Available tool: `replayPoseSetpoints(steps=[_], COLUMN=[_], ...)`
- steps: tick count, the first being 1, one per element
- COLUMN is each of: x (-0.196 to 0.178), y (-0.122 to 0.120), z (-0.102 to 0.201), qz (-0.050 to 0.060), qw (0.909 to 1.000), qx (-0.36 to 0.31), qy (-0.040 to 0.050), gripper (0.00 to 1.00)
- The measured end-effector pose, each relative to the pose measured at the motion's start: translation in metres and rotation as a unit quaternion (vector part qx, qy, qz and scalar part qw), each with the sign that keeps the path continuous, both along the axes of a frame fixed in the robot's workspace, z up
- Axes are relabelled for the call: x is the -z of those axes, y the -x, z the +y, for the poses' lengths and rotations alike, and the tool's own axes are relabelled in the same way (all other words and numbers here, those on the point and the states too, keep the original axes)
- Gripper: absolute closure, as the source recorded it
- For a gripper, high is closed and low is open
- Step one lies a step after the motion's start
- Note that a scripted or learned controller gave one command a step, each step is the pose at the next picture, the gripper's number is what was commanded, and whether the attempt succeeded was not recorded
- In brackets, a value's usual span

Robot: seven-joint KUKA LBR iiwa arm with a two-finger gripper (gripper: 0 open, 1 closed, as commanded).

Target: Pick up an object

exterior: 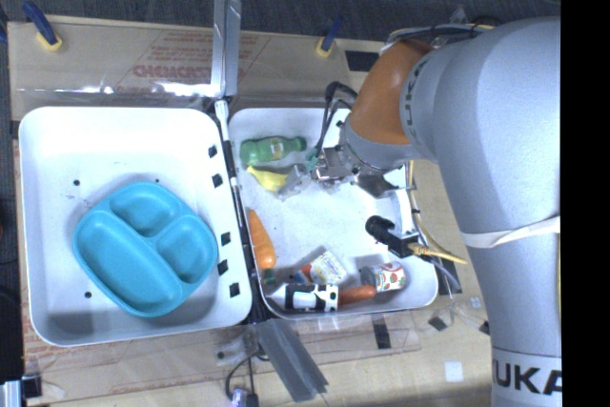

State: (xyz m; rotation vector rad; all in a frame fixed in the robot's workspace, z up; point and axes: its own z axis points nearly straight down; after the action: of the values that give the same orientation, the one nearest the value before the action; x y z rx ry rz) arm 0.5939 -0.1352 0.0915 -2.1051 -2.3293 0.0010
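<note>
My gripper (315, 169) hangs low in the right bin (315, 229), at its upper part, just beside the banana (268, 177) and the green bottle (271, 150). I cannot tell from here how it is set; nothing shows gripped in it. A carrot (262, 241) lies along the bin's left wall. Near the lower wall sit a cow toy (313, 297), a red piece (359, 295), a small can (391, 278) and a packet (327, 266). The left bin (57, 148) holds a blue tray (145, 246). Both bins rest on the desk (124, 48).
</note>
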Motion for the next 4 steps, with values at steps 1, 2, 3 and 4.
replayPoseSetpoints(steps=[1, 2, 3, 4], x=[-0.060, -0.077, 0.002, -0.008], y=[0.051, -0.010, -0.060, -0.060], z=[0.036, 0.021, 0.025, 0.028], qz=[0.001, 0.000, 0.006, 0.007], qw=[0.9999, 0.9993, 0.9999, 0.9999], qx=[0.015, 0.037, -0.011, -0.015], qy=[-0.0002, 0.0002, 0.0015, 0.0006], gripper=[0.00, 0.00, 0.00, 1.00])
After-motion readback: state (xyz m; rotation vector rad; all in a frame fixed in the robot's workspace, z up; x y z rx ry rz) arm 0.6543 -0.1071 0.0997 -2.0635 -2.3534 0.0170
